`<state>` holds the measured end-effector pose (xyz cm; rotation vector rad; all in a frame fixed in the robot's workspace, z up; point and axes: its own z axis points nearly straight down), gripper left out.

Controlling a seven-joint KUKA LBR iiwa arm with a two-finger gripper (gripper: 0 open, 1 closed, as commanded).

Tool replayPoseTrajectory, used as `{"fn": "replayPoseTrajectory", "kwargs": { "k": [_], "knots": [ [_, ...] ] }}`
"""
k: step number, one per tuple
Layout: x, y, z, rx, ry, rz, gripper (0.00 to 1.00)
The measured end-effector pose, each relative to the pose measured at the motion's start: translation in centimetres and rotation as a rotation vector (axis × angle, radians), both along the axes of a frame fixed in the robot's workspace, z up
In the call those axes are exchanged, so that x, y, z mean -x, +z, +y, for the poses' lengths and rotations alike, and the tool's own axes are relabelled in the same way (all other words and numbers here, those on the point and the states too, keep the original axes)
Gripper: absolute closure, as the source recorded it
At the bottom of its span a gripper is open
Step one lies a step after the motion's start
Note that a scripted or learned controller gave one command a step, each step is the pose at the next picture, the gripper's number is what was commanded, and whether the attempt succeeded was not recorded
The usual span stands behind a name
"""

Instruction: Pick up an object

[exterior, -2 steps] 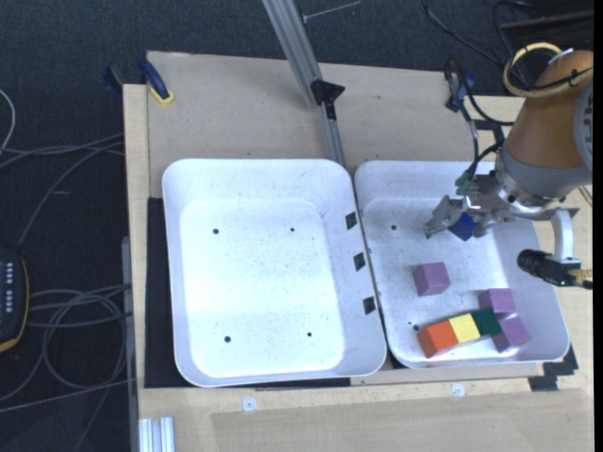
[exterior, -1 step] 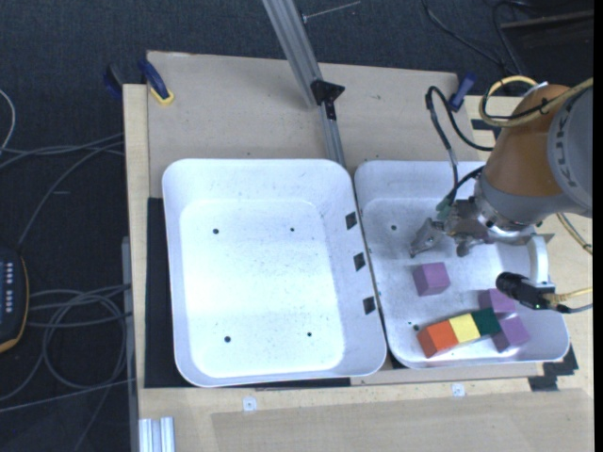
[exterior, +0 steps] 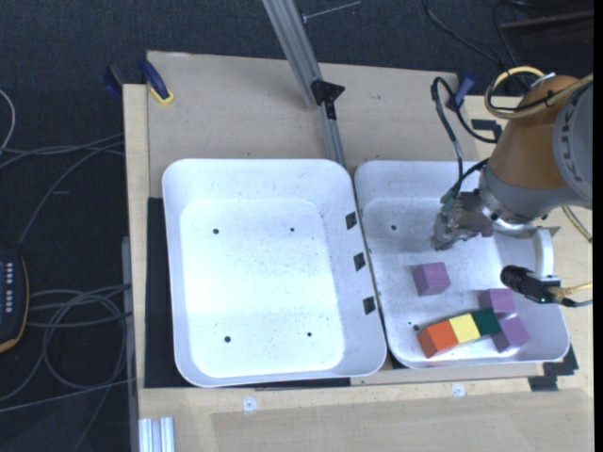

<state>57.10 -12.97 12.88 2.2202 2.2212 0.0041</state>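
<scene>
Camera view: we've got the gripper [exterior: 447, 236] over the right bin [exterior: 396, 191], and can't tell its state. The purple cube [exterior: 431, 278] sits just below it, apart, on the bin floor.

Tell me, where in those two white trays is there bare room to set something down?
The left tray offers its whole floor, wall to wall. In the right tray, the bare patch runs along the dividing wall, left of the lone purple cube and the gripper. The near right corner is crowded: the striped block and two purple blocks sit bunched together.
</scene>
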Motion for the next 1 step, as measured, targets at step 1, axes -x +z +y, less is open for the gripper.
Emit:
{"fn": "replayPoseTrajectory", "kwargs": {
  "k": [1],
  "knots": [
    [-0.80,5.80,0.83,0.002,0.002,-0.006,1.00]
  ]
}}
